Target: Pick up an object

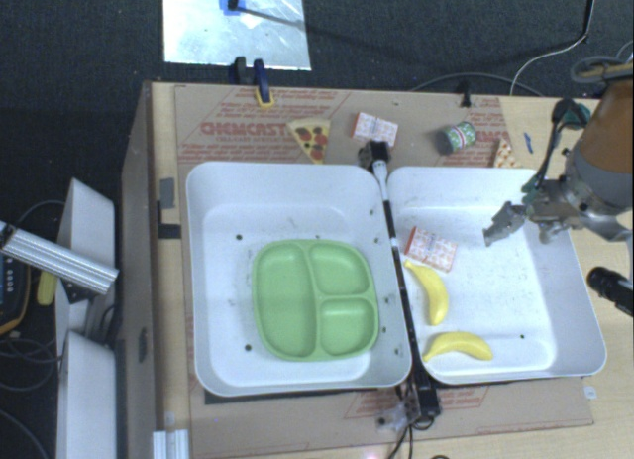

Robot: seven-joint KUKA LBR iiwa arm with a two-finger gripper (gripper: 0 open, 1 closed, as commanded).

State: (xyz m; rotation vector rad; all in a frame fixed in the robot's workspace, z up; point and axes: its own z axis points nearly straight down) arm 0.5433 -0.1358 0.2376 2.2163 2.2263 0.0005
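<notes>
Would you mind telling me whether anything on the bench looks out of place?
Four small items lie outside the bins on the board behind them: a pizza slice toy, a red-and-white packet, a small can tipped on its side, and a small patterned piece. Both bananas sit in the right bin.

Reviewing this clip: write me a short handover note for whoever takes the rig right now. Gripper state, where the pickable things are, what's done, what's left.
Gripper: open, holding nothing, above the right bin toward its upper right part.
Right bin contents: two bananas, one near the divider, the other near the front edge; a small red-and-white packet just above the first banana.
Left bin: a green divided plate.
On the board behind the bins: a pizza slice toy, another small packet, a small can.
Done: nothing picked up.
Left: come down on one object, close on it, lift.
</notes>
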